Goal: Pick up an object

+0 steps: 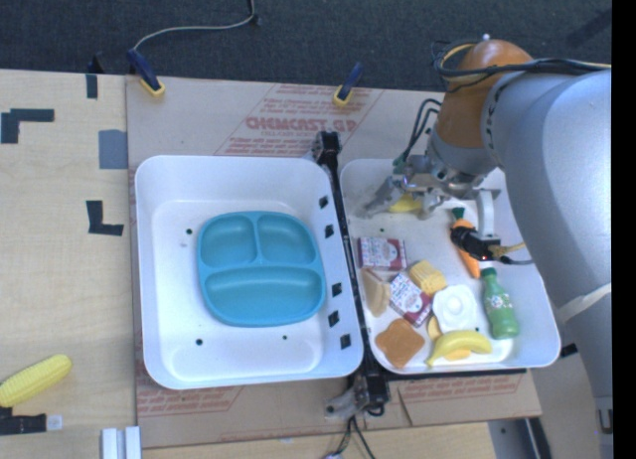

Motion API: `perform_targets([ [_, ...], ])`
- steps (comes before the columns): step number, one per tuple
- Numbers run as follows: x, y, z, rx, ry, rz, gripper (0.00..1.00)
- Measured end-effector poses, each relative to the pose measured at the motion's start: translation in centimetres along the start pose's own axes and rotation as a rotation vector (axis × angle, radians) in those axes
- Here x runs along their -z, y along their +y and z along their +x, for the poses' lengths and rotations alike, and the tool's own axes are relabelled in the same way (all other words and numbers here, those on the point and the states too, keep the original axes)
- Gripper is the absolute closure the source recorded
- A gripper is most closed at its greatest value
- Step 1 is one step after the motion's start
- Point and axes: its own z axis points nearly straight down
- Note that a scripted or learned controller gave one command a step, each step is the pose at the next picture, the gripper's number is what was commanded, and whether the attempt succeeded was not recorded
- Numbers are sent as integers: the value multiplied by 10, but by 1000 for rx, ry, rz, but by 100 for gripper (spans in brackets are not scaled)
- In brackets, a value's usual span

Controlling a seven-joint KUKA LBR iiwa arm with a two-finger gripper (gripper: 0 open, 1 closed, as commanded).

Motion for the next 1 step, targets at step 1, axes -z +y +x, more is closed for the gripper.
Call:
perform_targets([
  [1, 9, 0, 0, 2, -1, 2, 100],
])
